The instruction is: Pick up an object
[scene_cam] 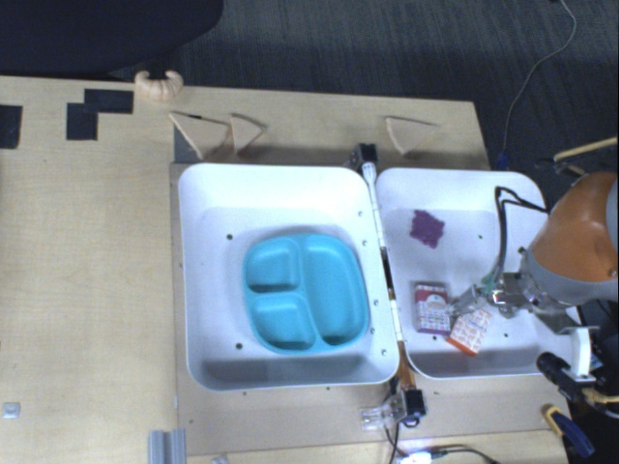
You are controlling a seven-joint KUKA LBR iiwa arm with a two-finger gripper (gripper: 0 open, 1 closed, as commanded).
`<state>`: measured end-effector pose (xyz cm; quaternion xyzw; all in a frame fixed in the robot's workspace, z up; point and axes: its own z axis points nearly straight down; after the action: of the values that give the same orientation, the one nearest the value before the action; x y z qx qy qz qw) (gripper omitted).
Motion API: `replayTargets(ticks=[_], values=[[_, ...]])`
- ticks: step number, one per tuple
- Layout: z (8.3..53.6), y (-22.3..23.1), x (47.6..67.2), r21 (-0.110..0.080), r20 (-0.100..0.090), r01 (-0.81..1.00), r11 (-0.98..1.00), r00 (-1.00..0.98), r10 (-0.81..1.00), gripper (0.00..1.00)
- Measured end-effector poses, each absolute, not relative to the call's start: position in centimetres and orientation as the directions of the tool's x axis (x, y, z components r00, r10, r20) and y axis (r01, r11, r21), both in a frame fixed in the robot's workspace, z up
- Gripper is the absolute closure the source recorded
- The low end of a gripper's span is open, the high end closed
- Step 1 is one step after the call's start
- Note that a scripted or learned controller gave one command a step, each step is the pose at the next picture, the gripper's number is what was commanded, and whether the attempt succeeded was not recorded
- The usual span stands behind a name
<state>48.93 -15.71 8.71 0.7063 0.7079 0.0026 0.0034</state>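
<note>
In the right bin (513,193) lie three small things. A purple piece (427,227) sits toward the back left. A red and white packet (432,307) lies near the front left. An orange and white packet (470,332) lies just right of it, tilted. My gripper (481,298) reaches in from the right and hangs low just above the orange and white packet's upper edge, beside the red packet. Whether it touches either packet is unclear.
The left bin (208,259) holds a blue divided plate (305,291). A ridge (379,249) separates the two bins. The arm's orange band (585,230) stands over the right bin's right rim. Cables and clips lie by the front edge (406,409).
</note>
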Motion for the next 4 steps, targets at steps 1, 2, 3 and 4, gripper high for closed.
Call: replayTargets(ticks=[1,2,3,4], values=[[9.9,-15.7,49.2,0.015,-0.003,1.0,0.002,-0.002,1.0,1.0],[9.9,-15.7,49.2,0.014,-0.003,1.0,0.003,-0.003,1.0,0.0],[10.9,-15.7,49.3,0.018,-0.003,1.0,0.004,-0.004,1.0,1.0],[10.9,-15.7,49.3,0.017,-0.003,1.0,0.005,-0.005,1.0,0.0]])
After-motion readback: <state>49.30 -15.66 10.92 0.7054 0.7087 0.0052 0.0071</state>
